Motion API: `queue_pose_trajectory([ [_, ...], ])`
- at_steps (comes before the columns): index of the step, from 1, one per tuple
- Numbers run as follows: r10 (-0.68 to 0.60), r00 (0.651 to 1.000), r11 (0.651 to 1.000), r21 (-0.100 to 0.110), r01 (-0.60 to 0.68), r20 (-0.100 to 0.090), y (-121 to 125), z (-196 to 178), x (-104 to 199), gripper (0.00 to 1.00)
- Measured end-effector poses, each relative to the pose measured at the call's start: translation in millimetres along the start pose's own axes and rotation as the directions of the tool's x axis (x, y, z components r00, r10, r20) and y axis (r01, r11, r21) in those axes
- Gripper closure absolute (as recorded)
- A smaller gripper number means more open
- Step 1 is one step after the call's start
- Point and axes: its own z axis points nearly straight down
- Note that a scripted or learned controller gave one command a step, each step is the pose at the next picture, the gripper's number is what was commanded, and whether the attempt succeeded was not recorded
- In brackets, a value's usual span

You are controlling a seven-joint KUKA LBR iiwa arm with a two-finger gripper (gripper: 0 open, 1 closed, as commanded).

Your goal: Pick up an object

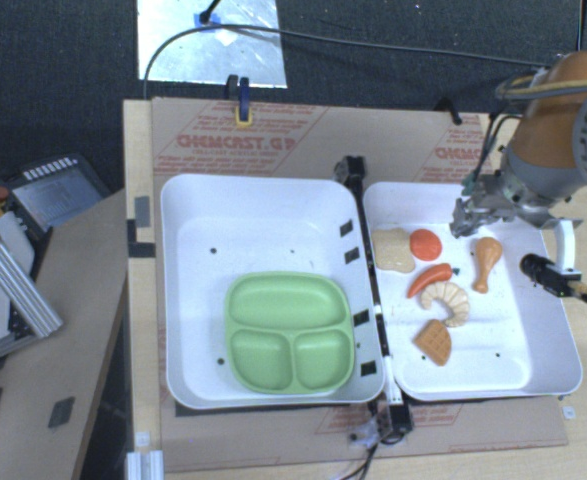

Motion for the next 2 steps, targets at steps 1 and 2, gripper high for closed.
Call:
queue_pose_trajectory([
  [1, 0.000, 1.000, 1.000, -0.001, 0.000, 0.000, 2, -45, 0, 1.00],
  [2, -0.004, 1.000, 1.000, 0.005, 0.004, -0.002, -9, -42, 43, 1.00],
])
